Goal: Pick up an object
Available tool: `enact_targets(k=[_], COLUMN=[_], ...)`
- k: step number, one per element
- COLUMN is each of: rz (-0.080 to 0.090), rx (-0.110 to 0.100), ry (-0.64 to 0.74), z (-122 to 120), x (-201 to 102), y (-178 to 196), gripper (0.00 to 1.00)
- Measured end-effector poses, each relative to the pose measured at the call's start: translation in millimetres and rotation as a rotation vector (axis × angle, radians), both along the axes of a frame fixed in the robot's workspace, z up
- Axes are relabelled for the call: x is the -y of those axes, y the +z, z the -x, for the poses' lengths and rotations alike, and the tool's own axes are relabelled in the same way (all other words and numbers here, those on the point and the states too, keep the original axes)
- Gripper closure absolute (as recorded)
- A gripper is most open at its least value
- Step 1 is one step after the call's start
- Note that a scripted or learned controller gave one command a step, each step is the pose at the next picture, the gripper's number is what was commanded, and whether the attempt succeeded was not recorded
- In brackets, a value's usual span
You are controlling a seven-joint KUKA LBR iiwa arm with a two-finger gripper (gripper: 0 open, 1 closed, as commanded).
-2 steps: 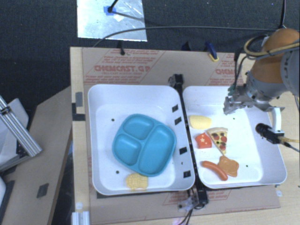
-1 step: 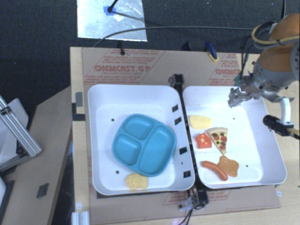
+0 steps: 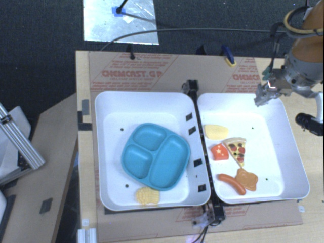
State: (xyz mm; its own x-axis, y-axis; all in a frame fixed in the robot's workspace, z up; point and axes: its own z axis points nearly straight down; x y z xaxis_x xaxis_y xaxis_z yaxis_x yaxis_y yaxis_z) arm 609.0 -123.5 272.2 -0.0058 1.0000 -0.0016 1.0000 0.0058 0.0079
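Yellow, red and orange toy food lies loose in the right bin (image 3: 291, 135): a cheese wedge (image 3: 216, 131), a red piece (image 3: 219, 152), a pizza slice (image 3: 237, 150), a sausage (image 3: 232, 183). I see nothing lifted yet. My gripper (image 3: 265, 95) hangs over that bin's far rim, well apart from them; its grip I cannot tell. Descent and grasp remain.

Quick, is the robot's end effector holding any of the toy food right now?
End effector: over the far corner of the right bin, apart from the toy food; whether it is open or closed cannot be told.
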Motion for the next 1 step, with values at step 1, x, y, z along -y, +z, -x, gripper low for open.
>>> enact_targets(k=[1], rz=[-0.003], rx=[-0.005], ry=[0.004], z=[-13.4], x=[-54.6], y=[-15.4], gripper=[1.0])
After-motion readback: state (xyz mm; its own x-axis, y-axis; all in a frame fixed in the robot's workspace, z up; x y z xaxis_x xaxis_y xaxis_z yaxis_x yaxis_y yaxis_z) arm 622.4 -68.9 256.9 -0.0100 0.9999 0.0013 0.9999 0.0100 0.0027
